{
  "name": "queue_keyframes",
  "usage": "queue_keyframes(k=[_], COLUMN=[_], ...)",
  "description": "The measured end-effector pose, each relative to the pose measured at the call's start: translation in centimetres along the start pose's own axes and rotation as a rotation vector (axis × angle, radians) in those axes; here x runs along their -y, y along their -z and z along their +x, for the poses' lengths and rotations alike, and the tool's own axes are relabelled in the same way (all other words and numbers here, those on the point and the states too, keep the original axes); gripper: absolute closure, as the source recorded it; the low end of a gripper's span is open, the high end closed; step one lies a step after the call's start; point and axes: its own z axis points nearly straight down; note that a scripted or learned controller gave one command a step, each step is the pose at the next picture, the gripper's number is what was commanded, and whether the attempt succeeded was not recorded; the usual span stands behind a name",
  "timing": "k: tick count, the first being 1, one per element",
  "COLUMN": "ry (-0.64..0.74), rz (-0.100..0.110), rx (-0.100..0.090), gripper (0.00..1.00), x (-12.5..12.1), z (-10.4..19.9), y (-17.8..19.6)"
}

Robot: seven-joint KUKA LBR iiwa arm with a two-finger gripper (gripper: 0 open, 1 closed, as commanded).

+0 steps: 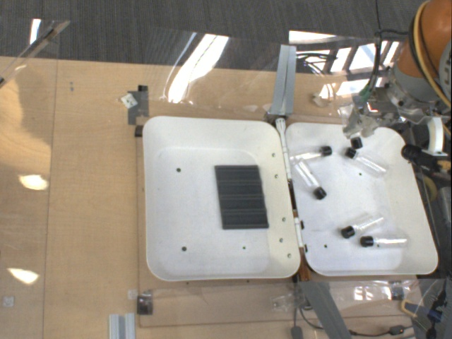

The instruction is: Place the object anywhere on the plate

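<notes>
Your gripper (361,122) at the right bin's (417,260) far edge, jaw state indeterminable; nearest capped vial (366,158) lies just below the jaws; dark plate (241,197) well left, in the left bin (162,189).

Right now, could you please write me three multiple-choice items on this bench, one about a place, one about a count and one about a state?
1. Where does the dark grey ribbed rectangular plate lie?
A. in the left white bin
B. in the right white bin
C. on the wooden bench
2. How many clear plastic vials with black caps lie in the right white bin?
A. two
B. five
C. nine
3. What rests on the plate?
A. one vial
B. the gripper
C. nothing
Answers: 1 A, it sits mid-floor of the left white bin. 2 B, five black caps show, one at. 3 C, its top is bare.
</notes>
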Motion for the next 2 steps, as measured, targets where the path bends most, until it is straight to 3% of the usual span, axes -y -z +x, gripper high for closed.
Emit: queue_keyframes(k=[1,2], ry=[-0.054,0.212], rz=[0.000,0.000], rx=[-0.002,-0.003], gripper=[1.00,1.00], x=[-1.5,7.0], z=[7.7,12.4], y=[2.4,-3.0])
